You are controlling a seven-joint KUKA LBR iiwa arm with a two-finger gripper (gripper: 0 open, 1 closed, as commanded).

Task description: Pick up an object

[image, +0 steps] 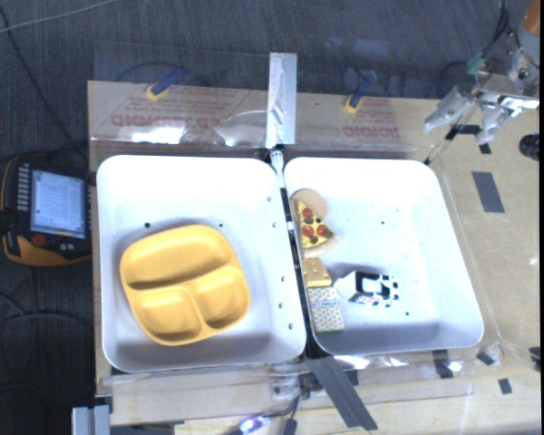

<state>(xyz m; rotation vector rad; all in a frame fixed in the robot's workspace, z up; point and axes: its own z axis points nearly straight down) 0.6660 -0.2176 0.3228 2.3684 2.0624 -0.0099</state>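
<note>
Claw (467,116) sits at the upper right on my screen, above the bench (490,234) and outside the right bin (408,184), its fingers spread apart with nothing between them. Going by size, I see a yellow divided tray (183,282) in the left bin (163,175), then along the right bin's left wall a pizza slice toy (311,223), a small box (324,307) and a black-and-white object (375,287).
</note>
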